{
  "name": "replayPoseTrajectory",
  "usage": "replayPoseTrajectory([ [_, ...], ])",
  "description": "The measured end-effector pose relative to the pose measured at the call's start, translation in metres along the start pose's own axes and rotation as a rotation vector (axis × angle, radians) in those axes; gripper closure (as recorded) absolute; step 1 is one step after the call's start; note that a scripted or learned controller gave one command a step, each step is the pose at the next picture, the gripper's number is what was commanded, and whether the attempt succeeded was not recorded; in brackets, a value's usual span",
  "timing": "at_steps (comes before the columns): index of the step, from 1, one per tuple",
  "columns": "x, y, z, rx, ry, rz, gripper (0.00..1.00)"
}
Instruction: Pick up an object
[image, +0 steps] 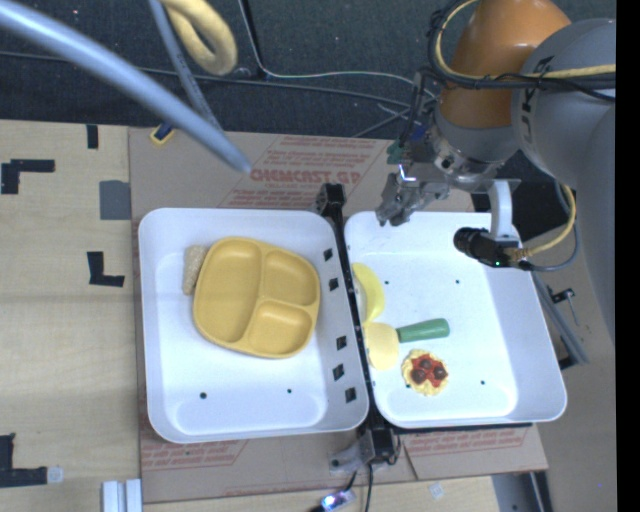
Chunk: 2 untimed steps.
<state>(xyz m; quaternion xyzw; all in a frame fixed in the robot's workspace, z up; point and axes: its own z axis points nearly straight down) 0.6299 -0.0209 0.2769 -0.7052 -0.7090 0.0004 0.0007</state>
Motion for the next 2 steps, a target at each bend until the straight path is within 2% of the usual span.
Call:
replayPoseTrajectory([
  [2, 0.098, 0.011, 0.042, 0.003, 0.0, 0.0, 1.0],
])
